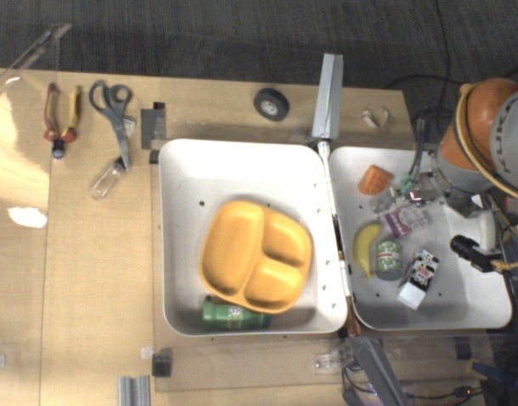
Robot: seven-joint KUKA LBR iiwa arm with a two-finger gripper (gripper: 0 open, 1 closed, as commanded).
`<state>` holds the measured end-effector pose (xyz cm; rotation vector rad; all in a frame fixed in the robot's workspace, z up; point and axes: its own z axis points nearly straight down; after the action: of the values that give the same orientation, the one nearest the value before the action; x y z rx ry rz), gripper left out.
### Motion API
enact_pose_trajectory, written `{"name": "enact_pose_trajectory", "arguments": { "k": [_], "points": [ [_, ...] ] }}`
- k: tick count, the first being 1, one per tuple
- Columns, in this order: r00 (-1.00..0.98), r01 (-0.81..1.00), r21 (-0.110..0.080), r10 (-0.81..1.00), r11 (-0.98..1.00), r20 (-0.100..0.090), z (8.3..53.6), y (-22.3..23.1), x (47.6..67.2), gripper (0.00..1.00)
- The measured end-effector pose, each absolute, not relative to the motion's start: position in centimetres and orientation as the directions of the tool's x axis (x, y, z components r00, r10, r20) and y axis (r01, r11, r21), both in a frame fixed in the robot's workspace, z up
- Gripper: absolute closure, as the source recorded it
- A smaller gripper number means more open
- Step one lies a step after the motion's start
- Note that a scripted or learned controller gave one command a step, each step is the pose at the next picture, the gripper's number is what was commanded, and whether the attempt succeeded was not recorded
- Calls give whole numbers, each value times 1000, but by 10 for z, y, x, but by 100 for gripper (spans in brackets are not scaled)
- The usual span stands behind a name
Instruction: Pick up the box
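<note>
The small black-and-white cardboard box (pixel 419 276) lies tilted in the right white bin (pixel 487 311), just beside the green jar (pixel 388 259).

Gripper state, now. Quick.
Gripper: over the right bin, just above a clear plastic item; open or shut cannot be told. The box lies apart from it on the bin floor.
</note>
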<state>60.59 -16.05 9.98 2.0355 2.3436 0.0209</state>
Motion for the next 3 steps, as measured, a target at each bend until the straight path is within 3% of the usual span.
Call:
{"name": "enact_pose_trajectory", "arguments": {
  "k": [3],
  "points": [
    [-308,951,32,951,309,-24,100,-117,613,0]
  ]
}}
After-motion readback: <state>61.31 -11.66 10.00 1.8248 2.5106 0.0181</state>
